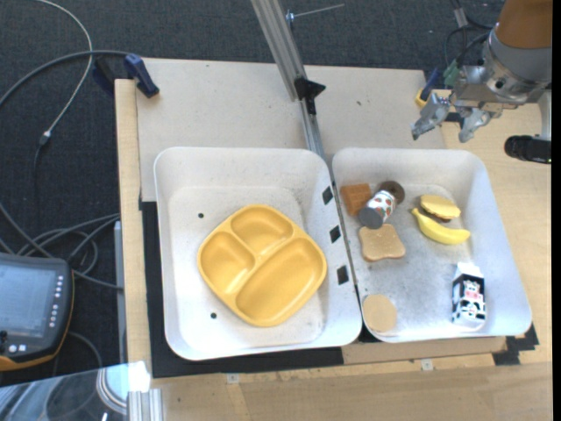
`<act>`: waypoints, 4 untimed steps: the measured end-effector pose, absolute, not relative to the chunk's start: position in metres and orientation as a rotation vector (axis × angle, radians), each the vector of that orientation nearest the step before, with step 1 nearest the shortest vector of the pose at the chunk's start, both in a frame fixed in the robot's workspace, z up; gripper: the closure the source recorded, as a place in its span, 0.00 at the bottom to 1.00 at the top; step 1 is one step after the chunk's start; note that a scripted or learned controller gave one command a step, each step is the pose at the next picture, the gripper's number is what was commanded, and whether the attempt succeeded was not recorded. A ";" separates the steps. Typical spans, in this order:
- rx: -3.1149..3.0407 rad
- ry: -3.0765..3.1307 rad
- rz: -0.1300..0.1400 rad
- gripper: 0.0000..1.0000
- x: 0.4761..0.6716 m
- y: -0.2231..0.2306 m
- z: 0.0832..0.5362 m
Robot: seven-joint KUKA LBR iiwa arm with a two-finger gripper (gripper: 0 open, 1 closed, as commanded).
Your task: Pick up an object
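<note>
- The arm point(524, 24) is reaching in from the upper right, its orange band showing near the top corner; the gripper point(447, 126) is hanging above the bare bench, just past the far rim of the right bin point(500, 226).
- The two fingers point(426, 124) are standing apart with open space between them; nothing is sitting between them.
- The right bin is holding all the small things, and every one of them is lying well apart from the gripper.
- A banana point(441, 229) is lying toward the right side of that bin; a round bun-like piece point(438, 207) is resting just beside it on the far side, touching or nearly touching.
- A small can point(379, 208) with a red and white label is lying tilted near the middle; a dark round thing point(392, 189) is sitting just behind it; a brown block point(355, 198) is lying to its left, near the bin's left wall.
- A slice of toast point(382, 244) is lying flat just in front of the can; a round tan disc point(380, 313) is resting near the front left corner.
- A small carton point(469, 298) with black and white patches is standing near the front right corner.
- The left bin point(175, 261) is carrying a yellow divided plate point(262, 264) with three compartments, sitting about in its middle.
- A metal pole point(279, 42) is slanting down to the seam between the two bins.
</note>
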State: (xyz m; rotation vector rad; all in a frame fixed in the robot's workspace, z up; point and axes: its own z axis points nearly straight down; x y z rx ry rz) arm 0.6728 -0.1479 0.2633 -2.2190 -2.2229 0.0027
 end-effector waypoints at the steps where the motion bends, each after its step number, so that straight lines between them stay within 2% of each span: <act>1: -2.208 -2.228 -0.004 0.00 0.614 -0.051 0.287; 2: -2.205 -2.223 0.008 0.00 0.589 0.020 0.211; 3: -2.221 -2.221 -0.004 1.00 0.591 0.016 0.227; 4: -2.218 -2.219 0.005 1.00 0.576 0.025 0.208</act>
